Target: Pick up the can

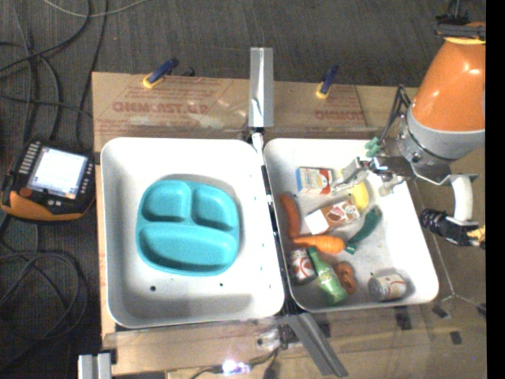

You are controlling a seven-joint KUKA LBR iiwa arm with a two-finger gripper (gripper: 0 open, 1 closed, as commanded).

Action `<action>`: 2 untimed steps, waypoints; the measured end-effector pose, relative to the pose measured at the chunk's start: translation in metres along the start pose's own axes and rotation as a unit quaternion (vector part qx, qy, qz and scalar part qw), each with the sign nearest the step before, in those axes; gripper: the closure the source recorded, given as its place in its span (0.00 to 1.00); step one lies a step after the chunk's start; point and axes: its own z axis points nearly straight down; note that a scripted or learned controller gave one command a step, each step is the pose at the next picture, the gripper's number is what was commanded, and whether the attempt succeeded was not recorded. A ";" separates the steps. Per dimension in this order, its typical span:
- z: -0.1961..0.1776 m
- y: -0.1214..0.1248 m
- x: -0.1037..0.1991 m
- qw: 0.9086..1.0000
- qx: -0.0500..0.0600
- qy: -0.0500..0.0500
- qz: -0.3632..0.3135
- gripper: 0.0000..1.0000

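Observation:
A silver can lies on its side in the near right corner of the right bin. A second, red and white can stands near the bin's left wall, beside a green bottle. My gripper hangs over the far part of the right bin, above a yellow item and next to a small red and white carton. It is well apart from both cans, and nothing shows in its grasp.
The right bin also holds a red sausage, a carrot, another small carton, a green-handled tool and a brown item. A teal divided plate lies in the left bin.

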 end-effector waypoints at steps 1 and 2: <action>0.138 0.022 -0.004 0.999 0.000 0.000 -0.046 0.00; 0.188 -0.030 0.002 0.998 -0.011 -0.003 0.063 0.00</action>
